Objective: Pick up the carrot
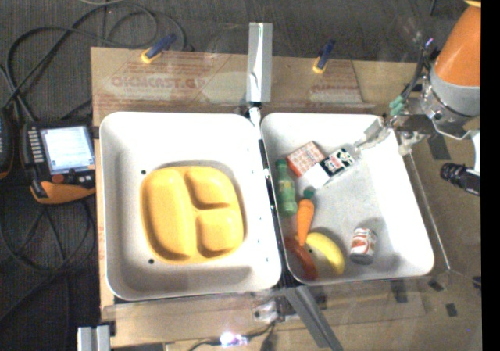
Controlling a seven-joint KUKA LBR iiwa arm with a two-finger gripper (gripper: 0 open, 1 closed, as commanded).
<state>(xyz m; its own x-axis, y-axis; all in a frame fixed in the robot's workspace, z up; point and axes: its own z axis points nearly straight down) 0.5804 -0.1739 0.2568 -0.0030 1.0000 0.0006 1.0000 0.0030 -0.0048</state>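
You will find the pick not yet begun: the carrot lies untouched in the right bin, toward 7 o'clock, while the gripper hovers at 1 o'clock, its opening impossible to judge.

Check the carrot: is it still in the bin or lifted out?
In the bin. The carrot lies flat on the right bin's floor beside a lemon, with the gripper off near the rim.
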